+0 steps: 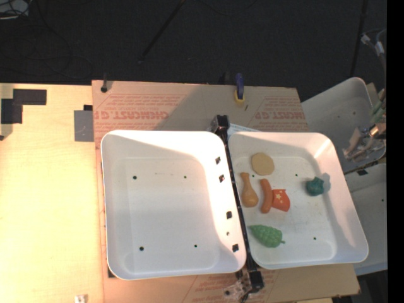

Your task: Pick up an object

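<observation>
Six toys lie in the right-hand bin [341,232], the teal lump [317,185] nearest your pincer [369,141], which hangs beyond the rim; spread or pressed, you can't tell.

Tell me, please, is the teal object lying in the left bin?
No, the teal object lies near the right wall of the right bin, apart from the other items.

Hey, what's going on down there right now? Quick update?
Nothing picked up yet. Five toys in right bin: tan disc, drumstick, red piece, two green. Nothing blocking them.
</observation>
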Available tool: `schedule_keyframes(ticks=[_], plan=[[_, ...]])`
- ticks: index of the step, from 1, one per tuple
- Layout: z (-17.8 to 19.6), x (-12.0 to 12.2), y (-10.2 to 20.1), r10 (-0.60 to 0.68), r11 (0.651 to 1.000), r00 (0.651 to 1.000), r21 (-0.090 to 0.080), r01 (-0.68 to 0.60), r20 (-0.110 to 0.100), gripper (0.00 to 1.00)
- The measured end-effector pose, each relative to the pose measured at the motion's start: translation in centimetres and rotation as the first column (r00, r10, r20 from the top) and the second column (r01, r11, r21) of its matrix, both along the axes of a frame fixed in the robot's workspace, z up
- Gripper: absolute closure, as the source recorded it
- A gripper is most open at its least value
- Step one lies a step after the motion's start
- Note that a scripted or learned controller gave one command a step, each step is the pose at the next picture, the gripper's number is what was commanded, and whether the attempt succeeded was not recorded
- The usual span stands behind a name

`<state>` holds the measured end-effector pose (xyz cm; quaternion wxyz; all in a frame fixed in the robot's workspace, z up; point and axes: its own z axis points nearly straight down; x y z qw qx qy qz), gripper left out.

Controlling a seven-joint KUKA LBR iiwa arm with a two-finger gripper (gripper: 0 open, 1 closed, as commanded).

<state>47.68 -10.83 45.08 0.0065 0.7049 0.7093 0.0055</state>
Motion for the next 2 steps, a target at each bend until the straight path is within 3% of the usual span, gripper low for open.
schedule_keyframes(ticks=[1, 2], plan=[[-16.1, -0.3, -2.7, -0.009, 1.000, 0.999, 0.004, 0.009, -0.036, 1.00], [-3.7, 0.0, 1.6, -0.001, 1.000, 1.000, 0.001, 0.001, -0.006, 1.00]])
